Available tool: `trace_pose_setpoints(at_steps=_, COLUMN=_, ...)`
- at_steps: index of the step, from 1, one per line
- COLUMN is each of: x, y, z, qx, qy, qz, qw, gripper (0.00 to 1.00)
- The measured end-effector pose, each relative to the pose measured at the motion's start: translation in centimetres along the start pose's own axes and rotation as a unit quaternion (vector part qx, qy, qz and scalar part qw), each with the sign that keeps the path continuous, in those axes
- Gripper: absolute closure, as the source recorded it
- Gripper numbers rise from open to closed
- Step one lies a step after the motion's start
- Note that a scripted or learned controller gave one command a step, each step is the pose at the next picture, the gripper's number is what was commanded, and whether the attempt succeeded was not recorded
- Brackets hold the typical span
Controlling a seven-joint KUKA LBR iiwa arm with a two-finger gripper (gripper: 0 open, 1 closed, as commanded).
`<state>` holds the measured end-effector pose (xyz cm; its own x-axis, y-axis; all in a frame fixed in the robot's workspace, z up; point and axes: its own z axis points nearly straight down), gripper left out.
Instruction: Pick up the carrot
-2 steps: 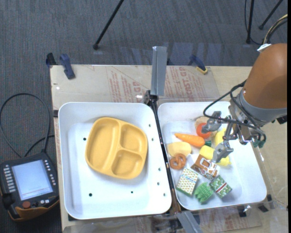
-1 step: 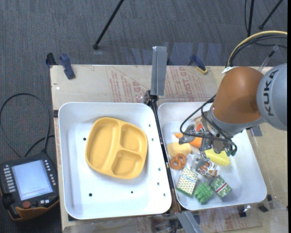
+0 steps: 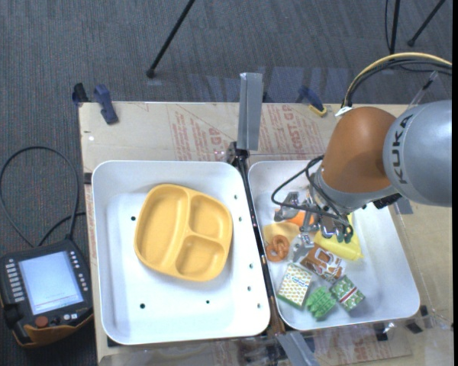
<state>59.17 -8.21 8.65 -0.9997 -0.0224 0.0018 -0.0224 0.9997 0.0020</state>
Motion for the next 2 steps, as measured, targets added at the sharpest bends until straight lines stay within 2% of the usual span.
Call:
trace_pose_setpoints(at_steps=1, x=-0.2, y=0.2, z=-1.1, qx=0.0, qy=-0.002, qz=-0.002, qw=1.0, gripper=1.0)
trace_pose_setpoints(at_steps=2, x=6.5, y=2.7, z=-10.2, qx=0.0, qy=-0.003, qz=0.203, qw=0.9792, gripper=1.0)
